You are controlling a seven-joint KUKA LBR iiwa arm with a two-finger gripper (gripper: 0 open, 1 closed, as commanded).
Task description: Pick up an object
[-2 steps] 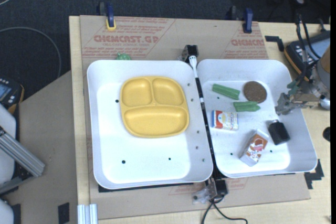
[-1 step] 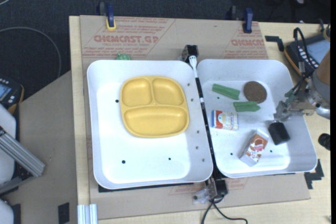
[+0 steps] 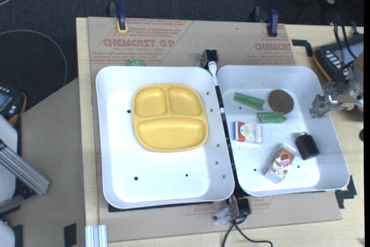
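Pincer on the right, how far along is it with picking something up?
Nothing looks done yet. The pincer sits at the right bin's right rim, with nothing seen in it. In that bin lie two green pieces, a brown disc, a small carton, a black block and a red and white packet. The whole pick is left: reach, grasp, lift.

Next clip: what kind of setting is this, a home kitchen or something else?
Most likely a robotics lab bench, not a kitchen. Two white bins sit on a board held by blue clamps, cables run below, and the contents are props: a yellow divided plate and small cartons. The gripper waits at the right rim.
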